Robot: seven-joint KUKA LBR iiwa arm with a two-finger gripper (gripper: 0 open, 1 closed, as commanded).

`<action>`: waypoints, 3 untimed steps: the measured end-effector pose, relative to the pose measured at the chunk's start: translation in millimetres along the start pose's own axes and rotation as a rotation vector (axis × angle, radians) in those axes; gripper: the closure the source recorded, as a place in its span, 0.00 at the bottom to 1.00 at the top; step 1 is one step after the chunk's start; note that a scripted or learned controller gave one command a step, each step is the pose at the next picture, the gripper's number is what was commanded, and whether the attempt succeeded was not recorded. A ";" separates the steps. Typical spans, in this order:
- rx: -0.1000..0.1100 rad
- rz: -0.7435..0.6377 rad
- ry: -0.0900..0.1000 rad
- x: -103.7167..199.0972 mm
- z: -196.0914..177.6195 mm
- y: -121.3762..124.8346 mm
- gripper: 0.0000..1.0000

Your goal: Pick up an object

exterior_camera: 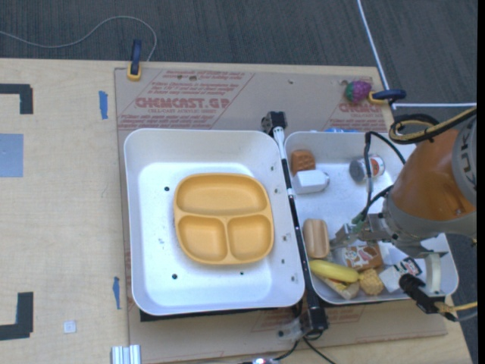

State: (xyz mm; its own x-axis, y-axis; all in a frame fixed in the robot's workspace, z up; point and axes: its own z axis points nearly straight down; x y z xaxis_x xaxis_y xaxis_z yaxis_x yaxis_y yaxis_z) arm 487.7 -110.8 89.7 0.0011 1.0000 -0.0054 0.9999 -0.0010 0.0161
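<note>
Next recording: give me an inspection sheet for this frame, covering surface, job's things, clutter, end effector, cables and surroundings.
Surface: wooden bench bearing a left bin and a right bin.
Job's things: right bin holds a hot dog, banana, white block, brown piece and other small items.
Clutter: orange divided tray in the left bin; purple-green ball on the board behind.
End effector: low over the right bin's pile; finger state unclear.
Cables: thin cord on the floor; black wires along the arm.
Surroundings: dark carpet.
</note>
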 end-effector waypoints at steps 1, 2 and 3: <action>-0.010 0.004 -0.011 -4.6 -11.3 2.1 1.00; 0.014 -0.003 0.007 72.3 -95.8 -6.0 1.00; 0.015 -0.001 0.006 71.4 -95.5 -6.3 0.00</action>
State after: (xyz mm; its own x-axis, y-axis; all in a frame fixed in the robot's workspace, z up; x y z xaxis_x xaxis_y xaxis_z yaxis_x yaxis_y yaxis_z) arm 480.0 -38.9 184.7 -0.0002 1.0000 0.0002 1.0000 0.0002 0.0012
